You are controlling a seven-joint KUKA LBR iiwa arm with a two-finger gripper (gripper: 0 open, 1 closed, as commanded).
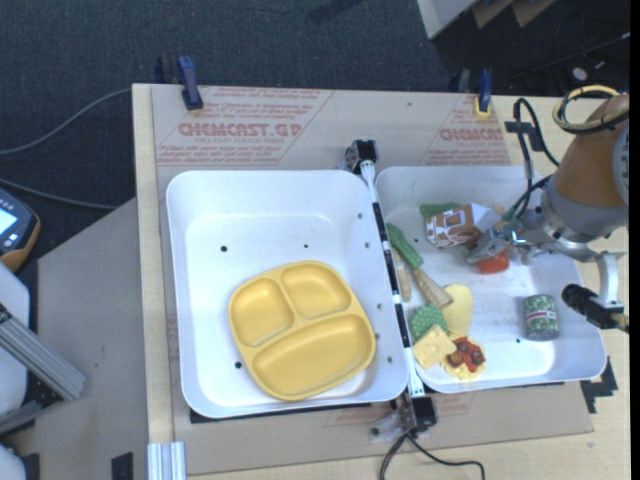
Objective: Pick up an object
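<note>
My claw is down in the right bin, w/ the arm reaching in from the right. It's sitting over a small red object near the bin's upper middle; can't tell if it's apart or together from here. Just left of it lies a brown-and-white carton. A green can lies further right, well apart. Along the bin's left wall I see a cluster of toy food: green stalk, yellow pieces. Left bin holds a yellow divided tray. Both bins sit on the surface.
</note>
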